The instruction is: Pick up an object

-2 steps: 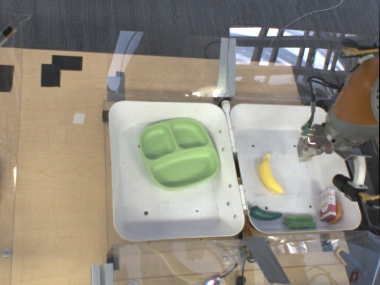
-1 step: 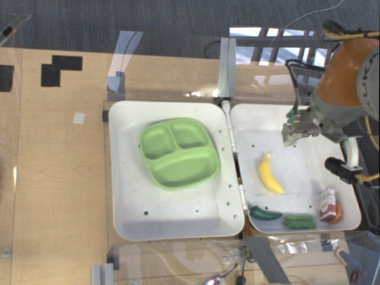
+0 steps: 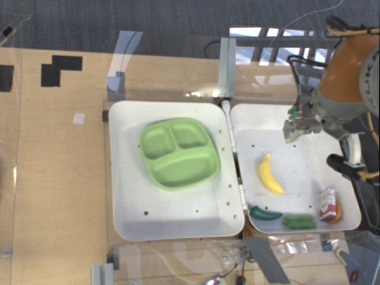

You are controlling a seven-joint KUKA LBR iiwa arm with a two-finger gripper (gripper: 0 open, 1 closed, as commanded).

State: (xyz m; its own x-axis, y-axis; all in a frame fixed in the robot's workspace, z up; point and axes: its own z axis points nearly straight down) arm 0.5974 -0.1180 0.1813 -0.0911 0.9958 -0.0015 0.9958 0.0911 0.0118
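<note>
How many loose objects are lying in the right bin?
4. A yellow banana lies near the middle. A dark green pepper and a green vegetable lie along the near edge. A red bottle lies at the near right corner. The arm may hide others.

You have two shallow white bins on the counter [image 3: 59,177], a left bin [image 3: 127,218] and a right bin [image 3: 297,165]. In the left one you can count a single green divided plate [image 3: 179,153] with three compartments. In the right one you can count four things: one yellow banana [image 3: 269,174], one dark green pepper-like piece [image 3: 265,214], one lighter green lumpy vegetable [image 3: 299,221], and one small red and white packet [image 3: 329,205].
</note>
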